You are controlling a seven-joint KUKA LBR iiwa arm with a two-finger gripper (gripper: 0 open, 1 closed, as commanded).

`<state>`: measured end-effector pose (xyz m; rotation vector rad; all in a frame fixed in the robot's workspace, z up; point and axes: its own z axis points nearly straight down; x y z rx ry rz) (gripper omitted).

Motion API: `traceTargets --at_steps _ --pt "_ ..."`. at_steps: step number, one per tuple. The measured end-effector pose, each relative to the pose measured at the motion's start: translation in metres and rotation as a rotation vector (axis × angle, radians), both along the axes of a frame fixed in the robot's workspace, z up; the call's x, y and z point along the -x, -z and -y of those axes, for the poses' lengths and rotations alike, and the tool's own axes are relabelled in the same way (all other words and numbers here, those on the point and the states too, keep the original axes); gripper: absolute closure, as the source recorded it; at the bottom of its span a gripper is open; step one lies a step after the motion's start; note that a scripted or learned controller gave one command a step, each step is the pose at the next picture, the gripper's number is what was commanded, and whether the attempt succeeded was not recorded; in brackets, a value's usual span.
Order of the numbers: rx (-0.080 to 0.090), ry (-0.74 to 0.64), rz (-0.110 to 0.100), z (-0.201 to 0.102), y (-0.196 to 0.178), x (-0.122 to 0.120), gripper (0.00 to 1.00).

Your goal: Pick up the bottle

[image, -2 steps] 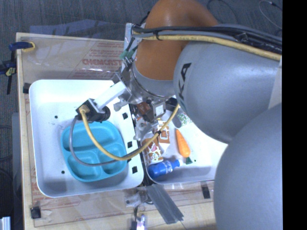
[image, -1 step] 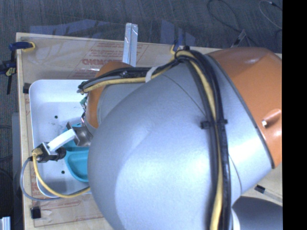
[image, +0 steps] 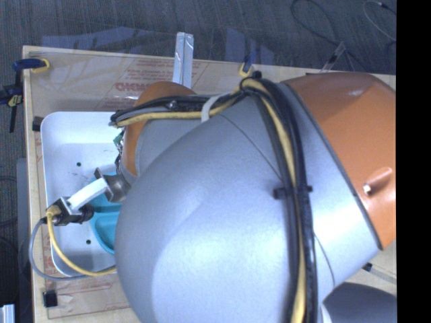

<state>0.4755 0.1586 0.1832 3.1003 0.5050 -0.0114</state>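
Observation:
My grey and orange arm (image: 256, 200) covers most of the view and reaches down into the left white bin (image: 60, 140). A small metal part of the gripper (image: 113, 184) pokes out from under the arm, low over the bin floor. Right below it lies a turquoise thing (image: 104, 231), largely hidden by the arm; I cannot tell whether it is the bottle. Nothing shows whether the gripper holds anything.
The bin's far left floor shows bare white with a few dark specks (image: 79, 167). A yellow cable (image: 50, 251) loops over the bin's near left corner. The bench's wooden edge (image: 30, 113) runs along the left. The right bin lies under the arm.

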Motion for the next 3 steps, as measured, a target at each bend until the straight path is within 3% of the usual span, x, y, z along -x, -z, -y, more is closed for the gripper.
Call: traceTargets --at_steps 1,2,3 --pt "-0.002 -0.254 0.004 -0.060 -0.155 0.000 1.00" --pt "-0.006 -0.567 -0.003 -0.036 -0.101 0.001 1.00" --pt "-0.002 -0.081 0.005 -0.058 -0.181 -0.001 1.00"
